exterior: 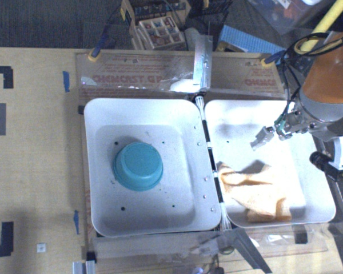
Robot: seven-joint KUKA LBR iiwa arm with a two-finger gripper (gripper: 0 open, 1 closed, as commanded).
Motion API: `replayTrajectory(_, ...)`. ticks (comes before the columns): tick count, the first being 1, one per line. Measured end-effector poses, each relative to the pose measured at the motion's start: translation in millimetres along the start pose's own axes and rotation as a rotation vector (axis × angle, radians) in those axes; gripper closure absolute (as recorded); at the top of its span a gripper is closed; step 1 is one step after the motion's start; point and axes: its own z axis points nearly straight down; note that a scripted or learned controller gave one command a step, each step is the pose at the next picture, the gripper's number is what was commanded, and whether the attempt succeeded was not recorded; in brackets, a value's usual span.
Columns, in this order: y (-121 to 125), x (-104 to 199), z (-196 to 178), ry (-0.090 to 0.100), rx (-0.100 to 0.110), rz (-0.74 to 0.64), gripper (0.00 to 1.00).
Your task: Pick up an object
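Both bins (103,119) look like smooth white plastic with a dull sheen; the left one carries scattered dark specks. The bowl (138,165) is teal plastic, matt and even. The cloth (252,194) is soft tan fabric, creased and folded. The bench (34,153) reads as pale wood, matt. The arm (331,84) shows a glossy orange band over smooth grey casing.

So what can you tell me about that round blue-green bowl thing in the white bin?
The round teal plastic-looking bowl sits upside down, its flat base facing up and its wider rim on the floor of the left white bin. It looks smooth and plain, with no marks I can make out. It lies a little left of the bin's middle, clear of the walls, and touches only the floor. The gripper is over the other bin.
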Motion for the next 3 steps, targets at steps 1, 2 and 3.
replayTrajectory(1, -57.1, 14.9, -24.5, 0.003, 0.003, -0.053, 0.0)
replayTrajectory(2, -29.6, 13.4, 89.5, -0.004, -0.008, -0.086, 0.0)
replayTrajectory(3, -18.0, 11.3, 89.9, -0.004, -0.008, 0.08, 0.0)
